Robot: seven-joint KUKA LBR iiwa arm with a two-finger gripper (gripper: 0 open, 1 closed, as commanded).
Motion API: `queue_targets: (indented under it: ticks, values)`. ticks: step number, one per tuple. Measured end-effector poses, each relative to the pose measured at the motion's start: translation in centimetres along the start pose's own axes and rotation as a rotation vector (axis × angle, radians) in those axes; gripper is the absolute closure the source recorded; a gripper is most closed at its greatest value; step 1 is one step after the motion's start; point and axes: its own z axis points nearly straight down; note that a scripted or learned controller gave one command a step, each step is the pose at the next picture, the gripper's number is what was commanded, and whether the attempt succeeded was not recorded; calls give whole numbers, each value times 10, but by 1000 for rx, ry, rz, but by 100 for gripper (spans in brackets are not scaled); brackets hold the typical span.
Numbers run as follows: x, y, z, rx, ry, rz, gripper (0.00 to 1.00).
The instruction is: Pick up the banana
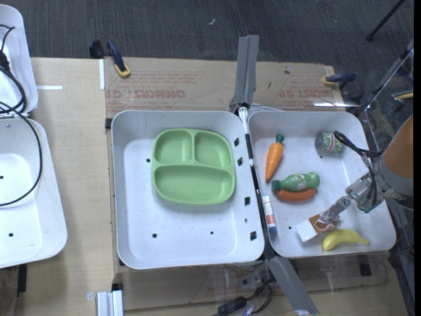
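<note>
1. Two shallow white bins sit side by side on a wooden bench, seen from above at a slant. The landmark for every position here is the banana (345,239), a yellow toy lying flat in the near right corner of the right bin (368,147).
2. The gripper (327,217) hangs just above and slightly left of the banana, reaching in from the right on a grey arm (399,160) with an orange band. It seems lined up short of the fruit rather than over it. Nothing is visibly between its fingers, and whether they are spread or closed cannot be told.
3. A small white box (307,230) with a brown top lies just left of the banana, directly beneath the gripper tip, so it could be grabbed by mistake.
4. Further from the banana, towards the bin's middle, a green bottle (297,181) lies on a red sausage (295,195). Beyond them sits an orange carrot (274,159), and a crumpled greenish can (329,143) rests near the far wall.
5. A marker pen (268,215) lies along the right bin's left wall.
6. Well left of the banana, the left bin (131,229) holds a green divided plate (194,166), which carries no food.
7. The banana is not yet picked up.
</note>
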Motion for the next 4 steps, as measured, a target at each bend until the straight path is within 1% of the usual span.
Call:
queue_targets:
  ticks: [1,2,3,4]
  values:
    - [0,0,0,0,0,0,0]
    - [-1,0,0,0,-3,-80,0]
    - [0,1,0,0,-10,-265,0]
    - [6,4,-1,4,-13,-265,0]
